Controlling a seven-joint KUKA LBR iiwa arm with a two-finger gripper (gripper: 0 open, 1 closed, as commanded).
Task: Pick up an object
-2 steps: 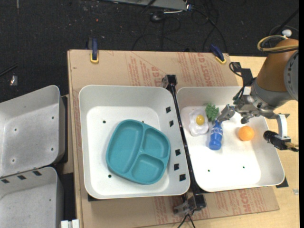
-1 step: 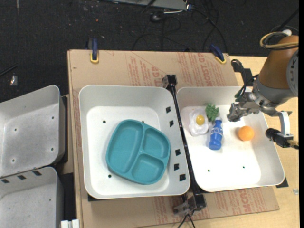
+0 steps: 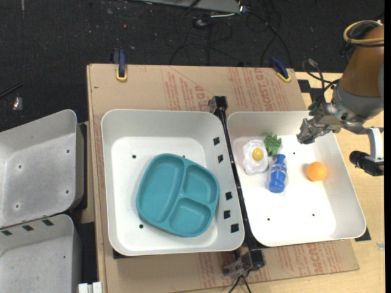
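The right bin [image 3: 317, 224] holds an orange ball [image 3: 316, 171], a blue bottle [image 3: 277, 173] lying upright in the picture, a white fried-egg toy [image 3: 256, 155] with a yellow yolk, and a small green leafy piece [image 3: 272, 143]. My gripper [image 3: 305, 135] hangs over the bin's upper right part, above and a little left of the orange ball and to the right of the green piece. Nothing shows between its tips. The grey and orange arm [image 3: 360, 72] comes in from the right edge.
The left bin [image 3: 122, 133] holds a teal divided tray [image 3: 178, 195]. Black clips [image 3: 221, 105] join the two bins along the middle. Two white lids [image 3: 36, 163] lie off the bench to the left. Cables run across the dark floor at the back.
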